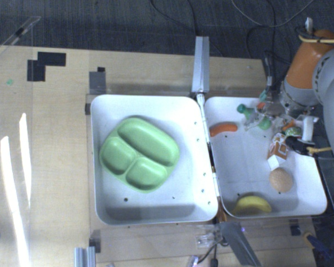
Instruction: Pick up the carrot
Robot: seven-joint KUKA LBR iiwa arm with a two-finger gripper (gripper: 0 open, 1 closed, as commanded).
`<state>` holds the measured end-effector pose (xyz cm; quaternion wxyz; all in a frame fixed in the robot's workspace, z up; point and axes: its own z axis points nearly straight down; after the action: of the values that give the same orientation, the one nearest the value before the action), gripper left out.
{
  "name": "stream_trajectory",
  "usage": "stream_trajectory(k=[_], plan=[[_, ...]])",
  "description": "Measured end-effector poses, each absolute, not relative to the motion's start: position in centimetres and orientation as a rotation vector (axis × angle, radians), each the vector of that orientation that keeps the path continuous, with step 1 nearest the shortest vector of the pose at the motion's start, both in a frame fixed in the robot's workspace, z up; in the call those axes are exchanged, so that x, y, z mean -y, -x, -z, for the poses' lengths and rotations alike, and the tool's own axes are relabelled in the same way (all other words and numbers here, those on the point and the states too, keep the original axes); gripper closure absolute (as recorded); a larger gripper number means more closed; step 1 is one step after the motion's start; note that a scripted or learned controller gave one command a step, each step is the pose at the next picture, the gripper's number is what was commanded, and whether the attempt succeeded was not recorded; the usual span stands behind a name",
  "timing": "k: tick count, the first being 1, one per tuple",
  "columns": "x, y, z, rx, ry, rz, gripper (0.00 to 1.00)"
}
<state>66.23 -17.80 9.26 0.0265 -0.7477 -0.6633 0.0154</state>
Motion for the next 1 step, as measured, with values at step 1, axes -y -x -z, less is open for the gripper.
stream_trajectory(k=[1], plan=[[19.25,-65.9,-24.75,2.007,2.425,0.005,0.0]])
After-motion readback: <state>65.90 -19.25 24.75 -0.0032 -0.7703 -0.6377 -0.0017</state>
